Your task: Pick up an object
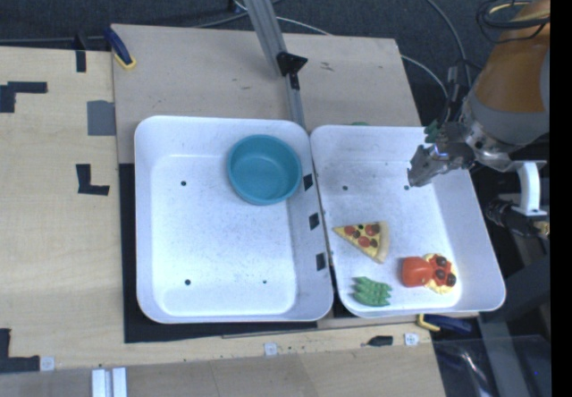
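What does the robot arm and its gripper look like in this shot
The arm is a thick, rounded body, grey with a broad orange band above the wrist. Thin dark cables loop beside it at the top right. A white bracket sits on its lower right side. The gripper is small and dark, mounted on a silvery-grey wrist with a bit of green at the joint.
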Controlling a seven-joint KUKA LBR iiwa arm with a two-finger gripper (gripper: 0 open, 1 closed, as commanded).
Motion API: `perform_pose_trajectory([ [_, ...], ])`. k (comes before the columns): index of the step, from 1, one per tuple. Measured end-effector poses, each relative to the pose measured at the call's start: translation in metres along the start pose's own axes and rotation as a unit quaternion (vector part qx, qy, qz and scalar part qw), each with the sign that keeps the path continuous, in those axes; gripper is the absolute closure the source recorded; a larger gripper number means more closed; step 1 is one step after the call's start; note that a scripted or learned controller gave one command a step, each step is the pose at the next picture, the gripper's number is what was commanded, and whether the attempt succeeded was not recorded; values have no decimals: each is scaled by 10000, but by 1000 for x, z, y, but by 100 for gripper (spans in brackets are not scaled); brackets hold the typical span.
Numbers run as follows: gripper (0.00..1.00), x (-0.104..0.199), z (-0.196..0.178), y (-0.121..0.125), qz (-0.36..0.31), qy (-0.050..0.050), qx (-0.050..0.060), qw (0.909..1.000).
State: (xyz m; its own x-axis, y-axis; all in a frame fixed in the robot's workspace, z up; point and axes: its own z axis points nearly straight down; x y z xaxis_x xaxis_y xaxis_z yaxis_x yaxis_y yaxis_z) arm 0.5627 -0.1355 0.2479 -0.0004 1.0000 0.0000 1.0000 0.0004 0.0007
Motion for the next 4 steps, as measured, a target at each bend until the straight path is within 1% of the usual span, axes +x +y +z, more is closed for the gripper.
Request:
perform_pose_trajectory([
  [1, 100, 60, -1, -6, -23, 6, 5, 10000],
  [2, 100, 116, 14, -14, -16, 4, 10, 10000],
  [3, 100, 163, 15, -17, -20, 4, 8, 10000],
  [4, 100, 214, 27, -39, -19, 3, 12, 10000],
])
